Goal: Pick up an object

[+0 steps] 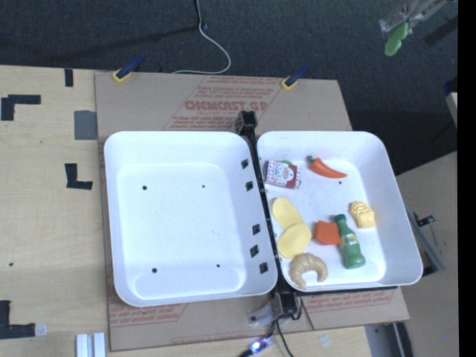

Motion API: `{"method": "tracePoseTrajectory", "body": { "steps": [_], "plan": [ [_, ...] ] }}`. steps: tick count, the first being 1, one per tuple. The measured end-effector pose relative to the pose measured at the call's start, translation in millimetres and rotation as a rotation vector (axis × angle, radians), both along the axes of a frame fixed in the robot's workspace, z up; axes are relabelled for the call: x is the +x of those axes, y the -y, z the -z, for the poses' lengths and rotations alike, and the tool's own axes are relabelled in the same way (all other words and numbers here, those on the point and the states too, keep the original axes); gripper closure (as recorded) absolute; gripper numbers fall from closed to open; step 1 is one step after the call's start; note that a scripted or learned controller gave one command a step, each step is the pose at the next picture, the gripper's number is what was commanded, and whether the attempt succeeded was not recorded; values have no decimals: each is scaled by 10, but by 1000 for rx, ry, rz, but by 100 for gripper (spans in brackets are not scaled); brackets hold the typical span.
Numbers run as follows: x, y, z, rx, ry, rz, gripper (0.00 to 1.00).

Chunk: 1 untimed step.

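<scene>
Cardboard-topped bench, two white bins mid-frame. Gripper upper right of frame, off the bench, clenched on green item. Right bin has croissant, green bottle, chili, corn.

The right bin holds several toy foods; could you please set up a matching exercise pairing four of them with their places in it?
Things:
1. croissant
2. orange carrot
3. green bottle
4. red and white packet

Places in the right bin:
A. far side, right of the packet
B. by the divider, far end
C. near edge, beside the divider
D. near right part, next to the orange-red piece

Pairs: 1-C, 2-A, 3-D, 4-B
</scene>
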<state>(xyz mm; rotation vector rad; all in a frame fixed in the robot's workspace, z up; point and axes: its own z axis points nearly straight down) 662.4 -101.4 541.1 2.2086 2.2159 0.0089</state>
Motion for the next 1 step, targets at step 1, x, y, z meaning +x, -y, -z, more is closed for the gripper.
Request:
{"method": "tracePoseTrajectory", "body": {
  "steps": [1],
  "plan": [
    [-137,784,68,3,-13,8,100]
  ]
}}
